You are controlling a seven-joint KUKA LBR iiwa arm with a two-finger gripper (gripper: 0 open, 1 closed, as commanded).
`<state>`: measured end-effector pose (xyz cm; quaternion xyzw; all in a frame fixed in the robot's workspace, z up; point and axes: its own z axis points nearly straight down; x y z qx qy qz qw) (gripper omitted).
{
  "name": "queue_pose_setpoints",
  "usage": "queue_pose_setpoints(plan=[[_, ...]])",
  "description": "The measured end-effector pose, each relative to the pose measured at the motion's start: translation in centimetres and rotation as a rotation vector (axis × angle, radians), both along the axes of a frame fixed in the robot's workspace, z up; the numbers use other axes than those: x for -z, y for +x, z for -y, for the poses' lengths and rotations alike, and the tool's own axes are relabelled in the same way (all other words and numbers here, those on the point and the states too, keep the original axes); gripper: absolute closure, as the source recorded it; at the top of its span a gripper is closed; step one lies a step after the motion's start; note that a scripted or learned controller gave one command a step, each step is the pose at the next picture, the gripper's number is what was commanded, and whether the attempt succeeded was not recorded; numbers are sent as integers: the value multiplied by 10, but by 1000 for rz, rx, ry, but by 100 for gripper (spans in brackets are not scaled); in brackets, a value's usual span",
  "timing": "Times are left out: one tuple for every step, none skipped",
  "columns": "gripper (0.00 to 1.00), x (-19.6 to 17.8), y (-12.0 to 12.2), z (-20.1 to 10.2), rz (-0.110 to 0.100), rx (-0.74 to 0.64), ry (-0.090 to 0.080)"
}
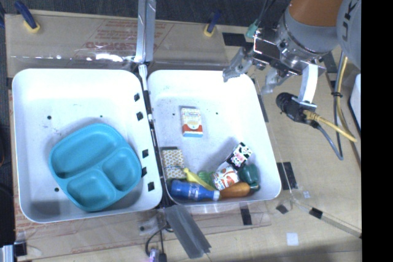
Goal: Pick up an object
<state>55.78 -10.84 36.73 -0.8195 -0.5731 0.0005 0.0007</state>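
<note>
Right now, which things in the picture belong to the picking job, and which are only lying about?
For the job:
- tool, fingers apart, above the right bin's far rim
- small card box
- blue bottle
- cow figure
- right bin

Lying about:
- blue divided tray
- left bin
- blue clamps

In the right bin [261,132] we see a small red-and-white carton [191,121] lying flat alone near the middle, while a blue bottle [193,191], a black-and-white cow toy [241,155], an orange carrot [235,191] and a patterned packet [173,162] crowd its near edge.
</note>
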Motion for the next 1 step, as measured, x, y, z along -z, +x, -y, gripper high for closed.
queue_pose_setpoints(plan=[[0, 108, -8, -43, -5, 64, 0]])
